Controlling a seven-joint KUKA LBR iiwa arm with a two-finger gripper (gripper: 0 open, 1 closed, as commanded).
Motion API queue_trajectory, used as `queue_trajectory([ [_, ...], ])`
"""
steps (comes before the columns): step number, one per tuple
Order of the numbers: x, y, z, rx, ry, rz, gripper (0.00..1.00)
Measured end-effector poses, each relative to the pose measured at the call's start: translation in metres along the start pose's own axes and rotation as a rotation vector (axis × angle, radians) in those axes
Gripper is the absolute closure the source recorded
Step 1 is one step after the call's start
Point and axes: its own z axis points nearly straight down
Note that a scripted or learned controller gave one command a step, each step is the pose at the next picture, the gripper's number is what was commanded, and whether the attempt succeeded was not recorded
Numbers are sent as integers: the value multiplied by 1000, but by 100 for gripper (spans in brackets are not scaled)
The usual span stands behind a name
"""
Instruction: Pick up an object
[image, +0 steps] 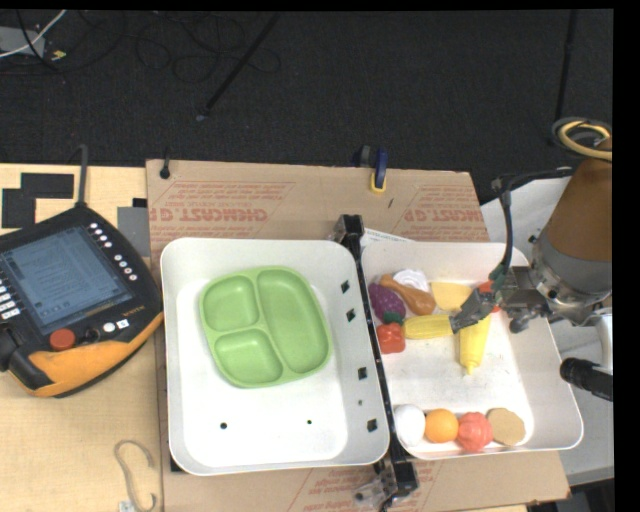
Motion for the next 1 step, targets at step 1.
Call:
queue_trajectory([
  [1, 0, 2, -7, -13, -2, -2, 0],
])
